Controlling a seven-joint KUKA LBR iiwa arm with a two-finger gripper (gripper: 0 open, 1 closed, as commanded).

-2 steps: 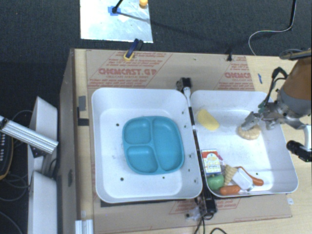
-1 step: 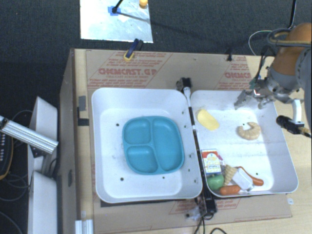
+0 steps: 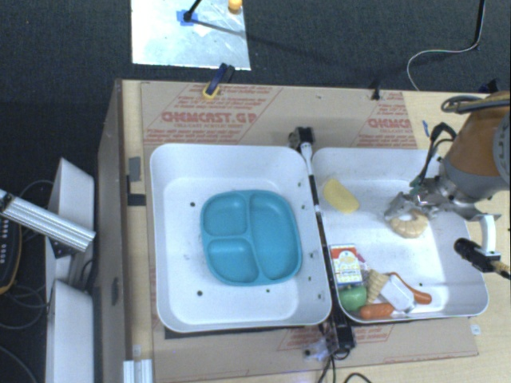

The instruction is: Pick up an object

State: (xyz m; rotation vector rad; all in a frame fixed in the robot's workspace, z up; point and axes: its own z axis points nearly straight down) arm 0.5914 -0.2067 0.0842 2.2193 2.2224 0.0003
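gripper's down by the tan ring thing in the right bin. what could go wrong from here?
1. The gripper sits at the upper edge of the tan ring, not centred over it; closing there may just nudge it aside.
2. The ring looks flat against the right bin floor, so the grip could slip off it.
3. The cluttered pile at the bin's near edge is tightly packed; a later pick there may grab two items.
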